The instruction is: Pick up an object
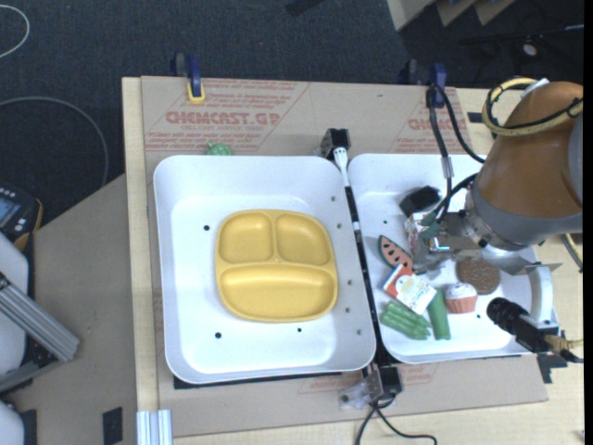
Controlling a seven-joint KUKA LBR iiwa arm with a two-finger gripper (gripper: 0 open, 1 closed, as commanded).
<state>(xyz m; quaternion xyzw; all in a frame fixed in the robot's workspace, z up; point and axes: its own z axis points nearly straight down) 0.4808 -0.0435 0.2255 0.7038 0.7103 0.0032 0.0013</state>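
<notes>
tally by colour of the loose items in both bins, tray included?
Yellow: 1, the divided tray in the left bin
Green: 2, bean pods and a pickle-like piece
Red: 2, watermelon slice, red-and-white packet
Brown: 1, cookie
Pink-and-white: 1, cupcake
Black: 1, object
Total: 8, seven of them in the right bin

A robotics laboratory workcell, seen from above. The work surface is a board (278, 109) still covered in its printed brown protective paper and fixed to the bench by blue clamps (193, 74) at its far edge. Two shallow white bins (185, 276) sit side by side on it, joined by black brackets (335, 143). An industrial robot arm (533, 170) with an orange band reaches in from the right. Loose cables (56, 119) trail across the dark carpeted floor (83, 26), and an aluminium framing extrusion (37, 327) lies at lower left.
</notes>
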